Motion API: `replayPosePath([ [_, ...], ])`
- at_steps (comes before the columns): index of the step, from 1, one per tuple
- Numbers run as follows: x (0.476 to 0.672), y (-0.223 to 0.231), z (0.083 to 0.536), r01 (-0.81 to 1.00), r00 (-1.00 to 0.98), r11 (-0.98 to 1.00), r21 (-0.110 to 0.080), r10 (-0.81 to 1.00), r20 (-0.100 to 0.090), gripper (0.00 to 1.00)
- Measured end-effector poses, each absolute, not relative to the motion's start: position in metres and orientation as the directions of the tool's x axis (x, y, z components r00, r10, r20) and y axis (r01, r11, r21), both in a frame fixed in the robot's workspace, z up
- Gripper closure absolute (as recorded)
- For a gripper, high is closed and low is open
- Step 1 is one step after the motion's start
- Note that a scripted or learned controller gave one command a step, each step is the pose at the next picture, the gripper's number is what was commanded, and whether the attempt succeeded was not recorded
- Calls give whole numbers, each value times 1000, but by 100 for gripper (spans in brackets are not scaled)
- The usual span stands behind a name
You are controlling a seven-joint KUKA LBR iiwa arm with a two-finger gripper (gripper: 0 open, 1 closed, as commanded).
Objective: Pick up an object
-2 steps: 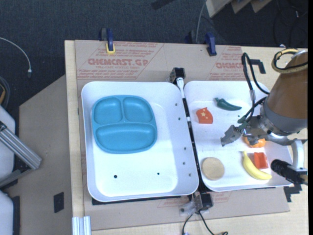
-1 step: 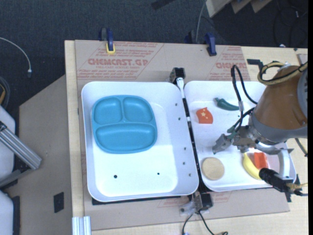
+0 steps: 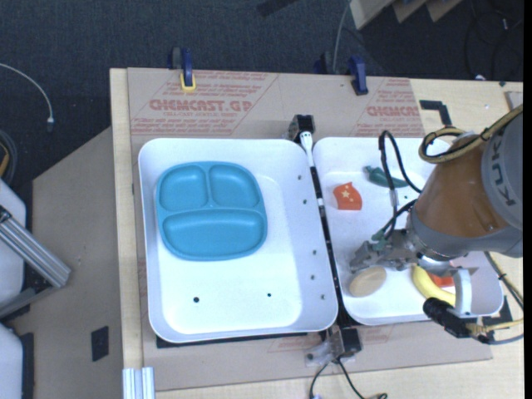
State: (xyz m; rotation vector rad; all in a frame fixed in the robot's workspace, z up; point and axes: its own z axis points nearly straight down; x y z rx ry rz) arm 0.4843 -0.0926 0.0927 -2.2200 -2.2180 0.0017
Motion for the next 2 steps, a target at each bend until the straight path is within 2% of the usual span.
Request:
replayPosePath([
  [1, 485, -93, 104, 1000, 1, -1, 0, 1000, 0, 100],
  [2, 486, -99, 148, 1000, 0, 0, 3, 1000, -2, 100],
])
